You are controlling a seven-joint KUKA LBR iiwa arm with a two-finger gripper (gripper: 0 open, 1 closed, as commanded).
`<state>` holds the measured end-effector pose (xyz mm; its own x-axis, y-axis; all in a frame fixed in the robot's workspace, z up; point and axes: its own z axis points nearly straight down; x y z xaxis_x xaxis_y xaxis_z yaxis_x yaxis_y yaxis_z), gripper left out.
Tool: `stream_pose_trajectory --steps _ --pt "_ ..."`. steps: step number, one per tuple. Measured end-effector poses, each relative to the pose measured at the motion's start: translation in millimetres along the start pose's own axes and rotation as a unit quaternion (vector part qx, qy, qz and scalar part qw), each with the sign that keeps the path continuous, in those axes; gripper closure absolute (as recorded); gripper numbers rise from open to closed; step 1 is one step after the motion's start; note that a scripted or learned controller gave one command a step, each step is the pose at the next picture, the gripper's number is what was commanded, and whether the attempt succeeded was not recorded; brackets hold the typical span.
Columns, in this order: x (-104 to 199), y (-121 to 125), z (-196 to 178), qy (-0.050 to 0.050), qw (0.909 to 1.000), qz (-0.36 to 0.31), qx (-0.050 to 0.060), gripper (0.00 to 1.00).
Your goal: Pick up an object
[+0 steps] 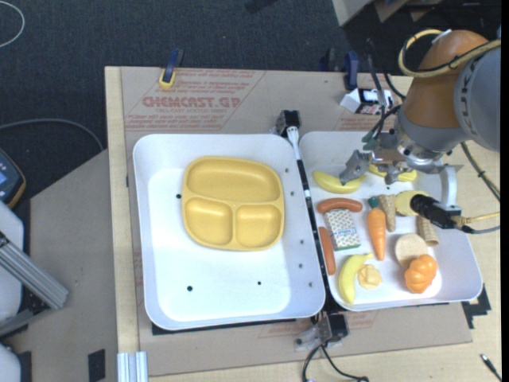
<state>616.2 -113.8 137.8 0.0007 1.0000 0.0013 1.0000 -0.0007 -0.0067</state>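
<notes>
over the right bin's far end: gripper open, nothing held

at the far end of the right bin (461, 253) the gripper (372, 173) hangs with its fingers (354, 166) apart and nothing between them. the left finger is just above the right tip of a small banana (332, 184); can't tell if they touch.

all loose pick candidates are in the right bin:
- small banana: far left corner, lying flat
- sausage (339, 206): just near of the small banana
- patterned packet (343, 230): just near of the sausage
- thin red stick (327, 250): along the bin's left wall, beside the packet
- carrot (376, 234): right of the packet, pointing near
- big banana (348, 277): near left corner, with a pale yellow lump (368, 276) touching its right side
- tan slice (409, 247): right of the carrot
- orange pumpkin (420, 274): touching the slice's near edge
- brown ridged piece (387, 210): at the carrot's far end, under the wrist; too small to identify

the left bin (223, 289) holds a yellow divided plate (233, 201) in its far half, well apart from the gripper.
</notes>
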Motion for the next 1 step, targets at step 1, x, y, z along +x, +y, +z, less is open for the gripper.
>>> stream_pose_trajectory --steps 1 --pt "0.7 -0.6 53.4 0.000 1.0000 0.000 0.000 0.00"
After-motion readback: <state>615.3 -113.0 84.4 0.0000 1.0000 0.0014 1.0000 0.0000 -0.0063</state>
